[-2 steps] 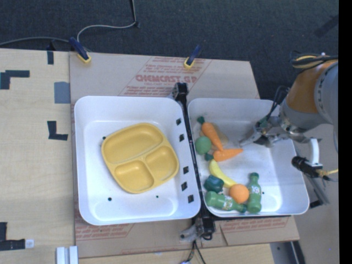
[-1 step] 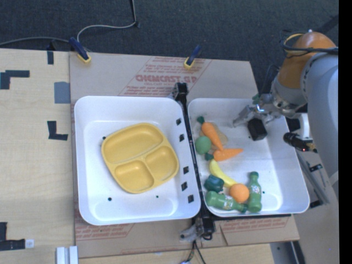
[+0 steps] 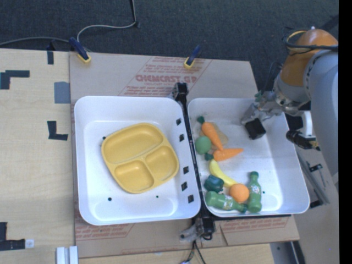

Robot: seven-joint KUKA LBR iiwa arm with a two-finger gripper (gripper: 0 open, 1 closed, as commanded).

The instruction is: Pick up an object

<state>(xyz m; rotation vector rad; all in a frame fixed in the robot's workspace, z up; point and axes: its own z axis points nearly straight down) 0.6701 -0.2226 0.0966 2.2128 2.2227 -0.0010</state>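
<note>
Nothing picked yet, by the look of it. Near end of right bin [image 3: 286,199]: green bottle [image 3: 254,191], orange ball [image 3: 239,192], banana [image 3: 220,173], all loose on the floor. Mid bin: two carrots [image 3: 211,135], green ball [image 3: 203,144]. Left bin [image 3: 91,202]: yellow divided plate [image 3: 141,157], untouched. Far right: gripper [image 3: 254,126] low over bare bin floor, well apart from the toys; can't tell how far open, nothing visibly held. Whole pick left: approach, close, lift.

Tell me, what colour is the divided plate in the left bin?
Yellow plate, seen plainly in the camera view.
</note>
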